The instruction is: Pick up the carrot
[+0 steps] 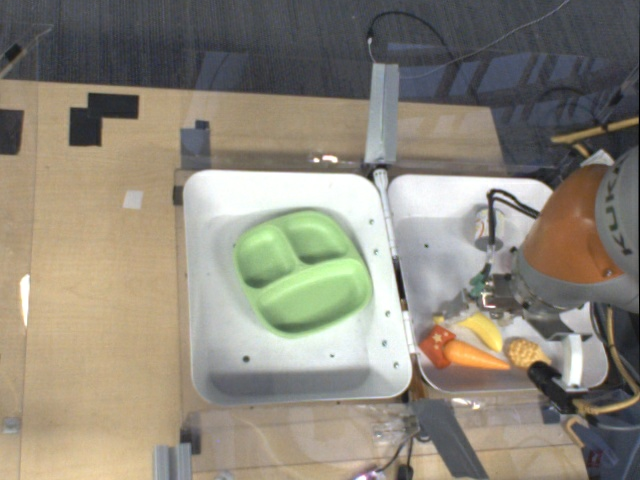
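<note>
Currently the arm (575, 238) reaches in from the right and hangs over the right bin (440, 208). Orange band faces the camera and hides most of the wrist. Pincer (487, 296) sits low over the bin's near half, just above the toy food. It is small and partly masked by the wrist, so I cannot tell how far it is parted or whether it has hold of anything.

Carrot (478, 356) lies on the bin floor near the front wall, long axis roughly left to right, tip toward the right. Its thick end touches a red piece (436, 346) on its left. Yellow piece (482, 330) lies just behind the carrot, between it and the pincer. Tan lumpy piece (524, 351) sits just beside the carrot's tip.

Left bin (215, 268) holds a green divided plate (302, 270), three compartments, lying flat near the middle. Both bins rest side by side on the wooden counter (90, 298). Black cable (505, 203) loops off the wrist above the right bin.
</note>
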`<action>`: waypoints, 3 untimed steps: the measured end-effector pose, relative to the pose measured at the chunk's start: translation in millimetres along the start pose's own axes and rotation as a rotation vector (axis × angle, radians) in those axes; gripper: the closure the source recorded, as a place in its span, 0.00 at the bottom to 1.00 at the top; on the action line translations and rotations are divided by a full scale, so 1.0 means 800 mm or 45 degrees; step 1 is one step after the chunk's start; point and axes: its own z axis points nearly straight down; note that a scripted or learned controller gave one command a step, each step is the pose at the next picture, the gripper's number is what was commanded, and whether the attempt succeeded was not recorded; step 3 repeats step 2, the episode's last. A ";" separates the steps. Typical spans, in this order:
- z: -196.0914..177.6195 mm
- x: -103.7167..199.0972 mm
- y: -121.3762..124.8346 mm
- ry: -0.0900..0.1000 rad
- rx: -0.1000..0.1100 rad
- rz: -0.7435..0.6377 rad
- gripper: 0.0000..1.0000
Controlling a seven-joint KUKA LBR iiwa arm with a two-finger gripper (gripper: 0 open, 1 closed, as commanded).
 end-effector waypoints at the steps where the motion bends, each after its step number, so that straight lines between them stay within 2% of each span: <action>1: 0.016 -0.019 0.010 -0.001 -0.002 -0.143 0.00; 2: 0.009 -0.005 0.063 -0.001 -0.002 0.017 0.00; 3: 0.009 -0.005 0.063 -0.001 -0.002 0.017 0.00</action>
